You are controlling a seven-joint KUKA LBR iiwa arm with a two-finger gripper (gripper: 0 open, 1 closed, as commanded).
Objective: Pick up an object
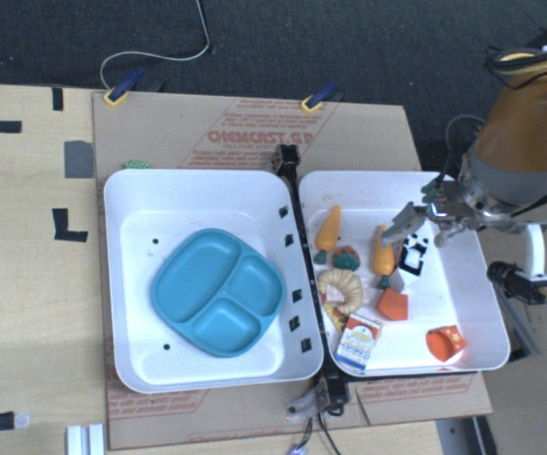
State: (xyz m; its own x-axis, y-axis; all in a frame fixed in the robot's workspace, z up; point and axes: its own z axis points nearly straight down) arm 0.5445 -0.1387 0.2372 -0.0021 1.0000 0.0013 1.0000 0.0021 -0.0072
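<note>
My gripper (421, 233) hangs over the right bin (472, 297), near its upper middle, and it is open with nothing between its fingers. Just to its lower left lies a small orange piece (384, 256), beside a black-and-white item (413, 254). Farther left are an orange carrot (329, 227) and a green and red toy (346, 257). Below them sit a tan ring-shaped pastry (339, 290), a red-orange block (392, 304), a small white carton (358, 341) and an orange cup (446, 342).
The left bin (131, 216) holds a blue divided plate (218, 292). A black divider (299, 245) runs between the bins. The arm's grey and orange body (515, 150) looms over the right bin's upper right corner. Cardboard (245, 136) lies under both bins.
</note>
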